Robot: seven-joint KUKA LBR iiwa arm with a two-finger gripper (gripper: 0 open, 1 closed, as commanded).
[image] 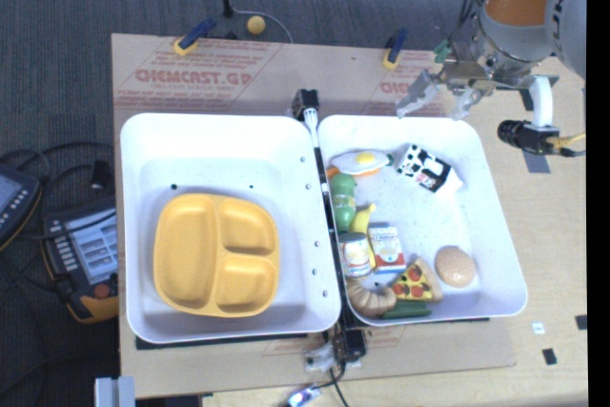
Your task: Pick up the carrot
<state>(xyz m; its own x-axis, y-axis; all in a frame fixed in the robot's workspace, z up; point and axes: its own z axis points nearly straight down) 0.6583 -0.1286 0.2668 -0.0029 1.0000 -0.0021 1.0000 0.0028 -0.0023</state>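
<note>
The carrot [335, 176] shows as a small orange piece at the left wall of the right bin [486, 205]. It lies just below a fried egg [361, 162] and against a green item [342, 203], so most of it is hidden. My gripper [437, 104] hangs over the far rim of the right bin, up and to the right of the carrot and well apart from it. Its two fingers [412, 102] are spread open with nothing between them.
The right bin also holds a black-and-white box [422, 169], a small can [355, 255], a carton [384, 245], a pizza slice [412, 283], a brown egg [456, 266] and a pretzel [370, 300]. A yellow divided plate [215, 253] lies in the left bin [152, 157].
</note>
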